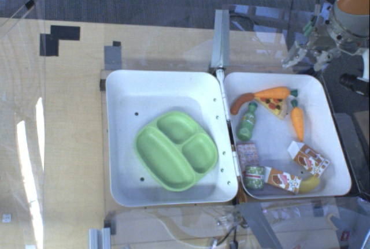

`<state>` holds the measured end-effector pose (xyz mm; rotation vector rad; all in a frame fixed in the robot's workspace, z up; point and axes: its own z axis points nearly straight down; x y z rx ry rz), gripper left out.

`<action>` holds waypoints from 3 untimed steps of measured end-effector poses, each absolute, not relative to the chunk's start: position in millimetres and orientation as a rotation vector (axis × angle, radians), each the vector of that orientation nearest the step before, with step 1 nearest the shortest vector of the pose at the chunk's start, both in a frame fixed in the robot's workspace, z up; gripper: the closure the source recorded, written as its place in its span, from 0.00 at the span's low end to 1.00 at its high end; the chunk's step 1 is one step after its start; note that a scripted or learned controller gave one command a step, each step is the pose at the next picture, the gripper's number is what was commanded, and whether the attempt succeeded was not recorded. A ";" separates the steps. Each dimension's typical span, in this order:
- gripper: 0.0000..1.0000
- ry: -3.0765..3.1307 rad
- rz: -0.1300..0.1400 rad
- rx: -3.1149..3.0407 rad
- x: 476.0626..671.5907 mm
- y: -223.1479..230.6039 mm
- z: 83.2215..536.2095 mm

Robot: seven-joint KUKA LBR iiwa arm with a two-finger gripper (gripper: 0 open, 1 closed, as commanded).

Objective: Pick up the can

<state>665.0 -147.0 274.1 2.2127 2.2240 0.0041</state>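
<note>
Two shallow white bins sit side by side on a wooden bench. The left bin (118, 126) holds a green divided plate (176, 151), with bare floor along its upper and left edges.

The right bin (338, 144) is crowded. The can (254, 177) lies near its lower left corner, close to the bottom rim. A small carton (247, 155) is just above it, a long carton (282, 179) just to its right, and a banana (311, 184) beyond that. A green bottle (247, 121), a sausage (241, 102), two carrots (273, 93), a pizza slice (274, 106) and a brown carton (310, 159) fill the rest, leaving open floor at the centre.

The gripper (306, 56) hangs at the upper right of the frame, outside the bin's top rim, its fingers spread and holding nothing.
</note>
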 end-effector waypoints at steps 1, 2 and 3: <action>0.00 2.202 0.004 2.237 620.1 -118.9 122.4; 0.00 2.174 0.012 2.247 547.2 -100.2 90.6; 0.00 1.921 0.021 2.470 492.4 -103.2 90.1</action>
